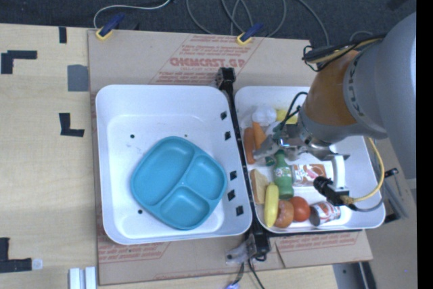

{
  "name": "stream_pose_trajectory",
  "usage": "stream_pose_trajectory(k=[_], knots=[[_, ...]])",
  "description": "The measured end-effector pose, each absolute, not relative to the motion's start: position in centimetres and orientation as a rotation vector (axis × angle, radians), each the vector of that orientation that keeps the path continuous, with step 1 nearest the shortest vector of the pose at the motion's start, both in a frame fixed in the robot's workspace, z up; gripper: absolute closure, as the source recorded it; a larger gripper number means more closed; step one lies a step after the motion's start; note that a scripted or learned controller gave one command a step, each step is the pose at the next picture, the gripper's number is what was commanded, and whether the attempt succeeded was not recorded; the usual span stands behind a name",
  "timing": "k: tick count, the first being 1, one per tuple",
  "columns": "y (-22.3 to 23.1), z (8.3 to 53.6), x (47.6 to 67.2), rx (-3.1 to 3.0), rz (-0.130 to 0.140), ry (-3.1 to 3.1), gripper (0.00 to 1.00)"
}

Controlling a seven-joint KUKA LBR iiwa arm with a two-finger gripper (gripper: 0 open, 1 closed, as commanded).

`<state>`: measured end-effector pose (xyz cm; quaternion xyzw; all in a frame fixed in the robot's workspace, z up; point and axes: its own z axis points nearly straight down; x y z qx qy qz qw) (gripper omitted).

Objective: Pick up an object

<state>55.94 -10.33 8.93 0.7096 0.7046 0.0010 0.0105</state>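
Pincer (pixel 279 147) lowered over the crowded right bin (pixel 369 213) above a green bottle (pixel 282 176), I could not tell its opening.

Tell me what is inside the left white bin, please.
Inside the left bin lies one blue divided plate with three compartments, tilted toward the bin's near right corner. A few small dark specks show on the white floor. Whatever lies beneath the plate is covered.
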Motion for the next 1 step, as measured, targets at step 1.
stream_pose_trajectory(k=[1], knots=[[-10.00, 9.67, 55.81, 2.217, 0.001, 2.211, 1.00]])
